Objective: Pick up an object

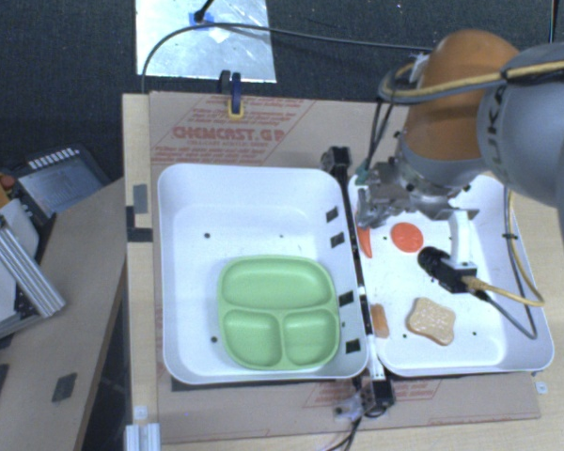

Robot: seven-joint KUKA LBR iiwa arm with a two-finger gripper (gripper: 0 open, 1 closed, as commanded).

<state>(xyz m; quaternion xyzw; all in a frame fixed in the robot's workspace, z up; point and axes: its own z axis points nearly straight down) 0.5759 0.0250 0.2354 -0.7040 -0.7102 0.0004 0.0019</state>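
Cardboard [235, 125] underlies both white bins [183, 252]; dark floor behind; gripper [376, 216] seems low, its opening indiscernible.

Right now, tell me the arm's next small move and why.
Probably lower the gripper a little toward the red disc. The gripper sits over the right bin just above and left of the disc, and nothing can be seen held in it.

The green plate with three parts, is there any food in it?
Empty. The green plate lies flat in the left bin, and all three of its compartments show only bare green.
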